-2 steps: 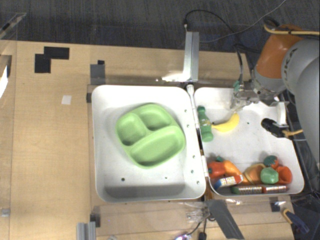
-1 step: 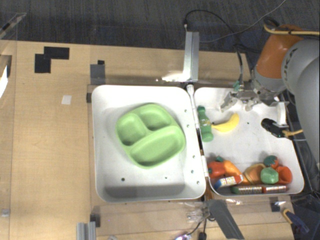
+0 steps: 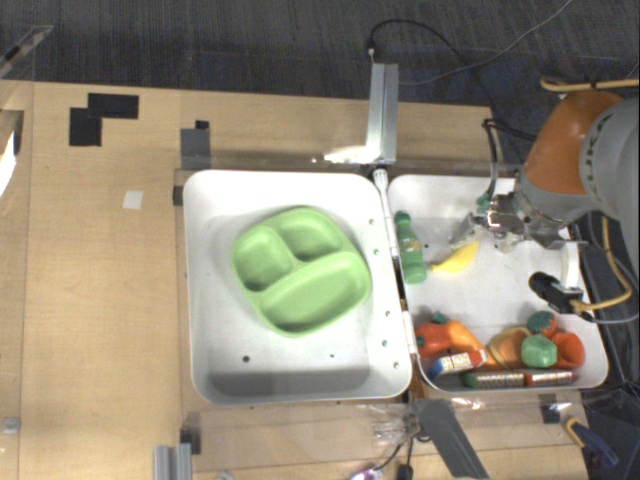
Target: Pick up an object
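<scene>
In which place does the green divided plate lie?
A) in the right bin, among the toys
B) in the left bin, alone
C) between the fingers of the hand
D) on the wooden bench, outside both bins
B: the green divided plate lies on the floor of the left bin, while the small toys sit in the right bin.

A light wooden bench (image 3: pixel 90 298) meets dark carpet (image 3: pixel 200 18) behind.
</scene>
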{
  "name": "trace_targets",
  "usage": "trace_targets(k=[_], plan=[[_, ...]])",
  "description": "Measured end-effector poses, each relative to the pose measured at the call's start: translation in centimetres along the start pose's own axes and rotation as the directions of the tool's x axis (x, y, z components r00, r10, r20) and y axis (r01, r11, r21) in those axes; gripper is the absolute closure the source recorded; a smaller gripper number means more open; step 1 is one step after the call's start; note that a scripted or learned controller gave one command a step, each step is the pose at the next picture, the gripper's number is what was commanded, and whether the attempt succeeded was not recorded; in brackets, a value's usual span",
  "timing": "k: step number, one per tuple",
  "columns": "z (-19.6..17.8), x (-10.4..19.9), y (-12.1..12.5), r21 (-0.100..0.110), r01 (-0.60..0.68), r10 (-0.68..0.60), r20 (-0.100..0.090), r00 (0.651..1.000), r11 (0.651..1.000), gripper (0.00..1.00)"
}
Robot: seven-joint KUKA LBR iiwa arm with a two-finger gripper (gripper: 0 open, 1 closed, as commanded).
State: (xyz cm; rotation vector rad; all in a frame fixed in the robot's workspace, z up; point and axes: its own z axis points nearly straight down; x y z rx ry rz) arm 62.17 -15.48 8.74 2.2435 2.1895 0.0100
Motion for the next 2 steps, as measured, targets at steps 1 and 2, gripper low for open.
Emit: trace_targets(k=[1,2], plan=[[-0.9,0.2,0.2,-0.001,0.001,-0.001,-0.003,1.000,1.000,1.00],[-10.5,4.7,-0.5,0.007,0.061,-0.061,-0.001,0.998,0.998,1.00]])
